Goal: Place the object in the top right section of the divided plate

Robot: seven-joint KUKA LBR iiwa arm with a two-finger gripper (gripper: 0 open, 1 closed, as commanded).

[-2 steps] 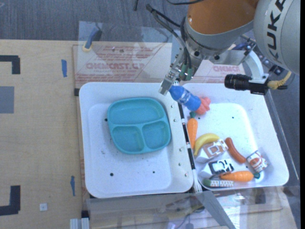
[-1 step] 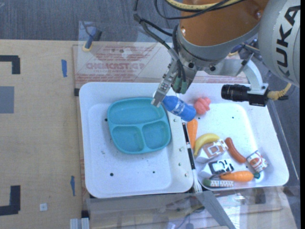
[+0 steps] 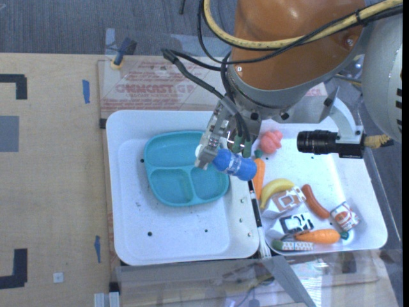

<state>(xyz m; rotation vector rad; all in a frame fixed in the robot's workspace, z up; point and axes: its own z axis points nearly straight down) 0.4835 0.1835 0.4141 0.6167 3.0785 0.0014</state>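
A: What sits nearest to us?

B: The big orange band (image 3: 294, 31) of the arm, up high. Under it hangs the pincer (image 3: 214, 152).

A: Is it holding something?

B: Yes. It pinches a blue bottle (image 3: 233, 164). The bottle lies on its side, long way pointing left and right.

A: Where is the bottle?

B: Over the right edge of the blue plate (image 3: 182, 168), in the left white bin (image 3: 128, 235).

A: And the top right part of the plate?

B: I think it is just to the left, right beside the bottle. A tiny move left should do it.
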